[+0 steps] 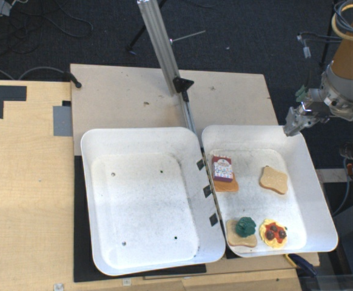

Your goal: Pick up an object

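The right bin (298,156) holds a small red-labelled packet (222,169) lying on an orange slab (226,185), a tan bread slice (273,180), a green lump (245,226) on another bread slice (241,239), and a yellow disc with red bits (274,233). My gripper (295,123) hangs at the bin's far right corner, above the rim and well away from all the objects. Nothing is seen between its fingers.
The left bin (141,199) sits beside the right one, with black clips (207,191) along the shared edge. A slanted aluminium post (162,47) rises behind the bins. A wooden table (25,187) lies to the left.
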Tool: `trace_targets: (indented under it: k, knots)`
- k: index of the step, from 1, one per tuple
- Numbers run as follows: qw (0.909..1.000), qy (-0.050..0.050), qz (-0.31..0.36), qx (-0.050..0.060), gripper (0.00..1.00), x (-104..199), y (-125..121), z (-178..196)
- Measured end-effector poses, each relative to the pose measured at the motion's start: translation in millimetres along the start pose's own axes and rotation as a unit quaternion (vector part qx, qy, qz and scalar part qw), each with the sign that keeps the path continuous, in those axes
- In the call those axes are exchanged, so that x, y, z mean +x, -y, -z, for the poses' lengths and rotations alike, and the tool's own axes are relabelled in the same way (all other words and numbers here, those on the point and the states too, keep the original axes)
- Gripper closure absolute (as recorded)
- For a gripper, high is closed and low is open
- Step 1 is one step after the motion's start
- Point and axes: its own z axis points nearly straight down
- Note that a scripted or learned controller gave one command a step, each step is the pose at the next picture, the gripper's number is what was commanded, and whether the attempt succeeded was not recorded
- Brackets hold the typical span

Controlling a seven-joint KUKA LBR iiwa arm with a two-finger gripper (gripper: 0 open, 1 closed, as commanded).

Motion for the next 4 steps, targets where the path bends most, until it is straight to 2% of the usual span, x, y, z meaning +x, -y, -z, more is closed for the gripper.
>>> trace_targets:
  k: [1,2,3,4]
  knots:
    - [1.0,-0.001,0.002,0.003,1.0,50,16,2]
    - [1.0,-0.002,0.002,0.004,1.0,100,28,-14]
    - [1.0,-0.002,0.002,0.005,1.0,148,49,-33]
    - [1.0,-0.001,0.002,0.004,1.0,189,72,-30]
